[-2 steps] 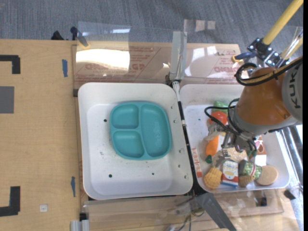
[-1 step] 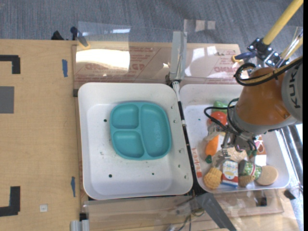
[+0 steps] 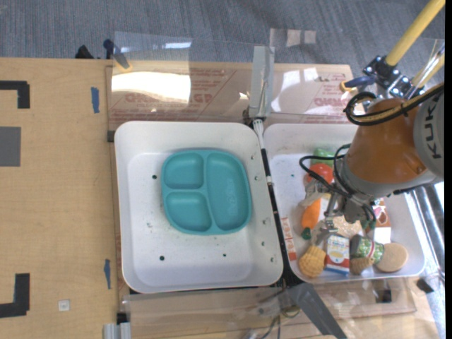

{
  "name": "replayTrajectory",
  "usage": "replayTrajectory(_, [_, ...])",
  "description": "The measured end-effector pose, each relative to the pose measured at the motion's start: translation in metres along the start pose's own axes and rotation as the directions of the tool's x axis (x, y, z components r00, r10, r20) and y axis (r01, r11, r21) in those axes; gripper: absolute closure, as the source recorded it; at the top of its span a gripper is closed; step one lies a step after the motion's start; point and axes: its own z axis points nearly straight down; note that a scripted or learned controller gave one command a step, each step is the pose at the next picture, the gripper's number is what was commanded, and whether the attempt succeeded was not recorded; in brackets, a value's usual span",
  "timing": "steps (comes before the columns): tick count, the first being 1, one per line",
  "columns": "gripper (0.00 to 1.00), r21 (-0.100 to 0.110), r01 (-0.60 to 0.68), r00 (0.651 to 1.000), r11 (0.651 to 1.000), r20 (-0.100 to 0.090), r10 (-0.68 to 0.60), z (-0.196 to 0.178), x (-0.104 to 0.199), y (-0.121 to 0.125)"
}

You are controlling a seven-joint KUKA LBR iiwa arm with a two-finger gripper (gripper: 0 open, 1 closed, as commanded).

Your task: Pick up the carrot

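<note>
The carrot [image 3: 311, 215] is a short orange piece with a paler top. It lies in the right bin [image 3: 282, 162] near that bin's left wall. My gripper [image 3: 347, 222] hangs low over the middle of the same bin, just right of the carrot and apart from it. Its fingers stand open, one finger [image 3: 329, 223] close beside the carrot. Nothing orange sits between them; a pale item shows underneath. The orange wrist band hides the bin's back right part.
A teal divided plate [image 3: 207, 191] lies in the left bin [image 3: 134, 210]. Around the gripper are a red piece [image 3: 321, 172], a green piece [image 3: 323, 152], a yellow knobbly item [image 3: 311, 261], a small carton [image 3: 337, 251] and a tan bun [image 3: 392, 257].
</note>
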Motion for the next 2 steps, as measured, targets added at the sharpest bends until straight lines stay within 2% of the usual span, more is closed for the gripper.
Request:
replayTrajectory(1, [0.0,0.003,0.252,0.968,0.968,0.005,-0.252,0.0,-0.0058,-0.0059])
replayTrajectory(2, [0.0,0.002,0.521,0.854,0.854,0.005,-0.521,-0.0002,-0.0021,-0.0004])
